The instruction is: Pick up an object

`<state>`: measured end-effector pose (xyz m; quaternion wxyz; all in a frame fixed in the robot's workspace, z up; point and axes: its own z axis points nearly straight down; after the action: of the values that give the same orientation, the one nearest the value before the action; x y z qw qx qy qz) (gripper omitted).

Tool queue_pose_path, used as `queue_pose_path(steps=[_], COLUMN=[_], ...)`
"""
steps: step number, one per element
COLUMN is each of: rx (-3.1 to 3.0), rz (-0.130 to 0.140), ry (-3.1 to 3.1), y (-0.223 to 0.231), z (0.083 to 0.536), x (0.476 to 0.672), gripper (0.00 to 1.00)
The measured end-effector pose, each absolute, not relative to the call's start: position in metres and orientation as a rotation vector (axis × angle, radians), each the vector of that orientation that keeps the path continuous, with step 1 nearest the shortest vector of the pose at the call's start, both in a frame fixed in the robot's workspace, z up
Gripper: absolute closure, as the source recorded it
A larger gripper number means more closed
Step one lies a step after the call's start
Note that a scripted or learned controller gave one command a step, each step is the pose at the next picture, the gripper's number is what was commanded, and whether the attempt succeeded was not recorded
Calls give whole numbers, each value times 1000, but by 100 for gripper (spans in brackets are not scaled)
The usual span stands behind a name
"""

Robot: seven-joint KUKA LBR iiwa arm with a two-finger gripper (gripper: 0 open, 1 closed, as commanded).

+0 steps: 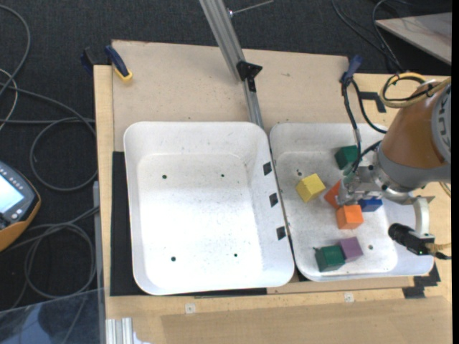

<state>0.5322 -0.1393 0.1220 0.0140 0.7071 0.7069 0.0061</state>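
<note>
From the overhead camera, the claw hangs low in the right-hand white plastic bin; whether it is spread or pinching anything I cannot tell. Just below it sits a small orange cube, the likeliest pick; it looks light, stiff and smooth-sided, best taken across 2 opposite flat faces. A reddish-orange block touches the claw's left side; a blue piece peeks out to its right; a yellow cube lies further left. No readable writing or brand anywhere.
</note>
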Motion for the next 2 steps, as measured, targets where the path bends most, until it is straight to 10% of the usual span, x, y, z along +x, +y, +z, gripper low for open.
queue_pose_path(steps=[2], rx=[2213], rz=[8], ry=[2218], y=[-143], z=[251], x=[533], gripper=[100])
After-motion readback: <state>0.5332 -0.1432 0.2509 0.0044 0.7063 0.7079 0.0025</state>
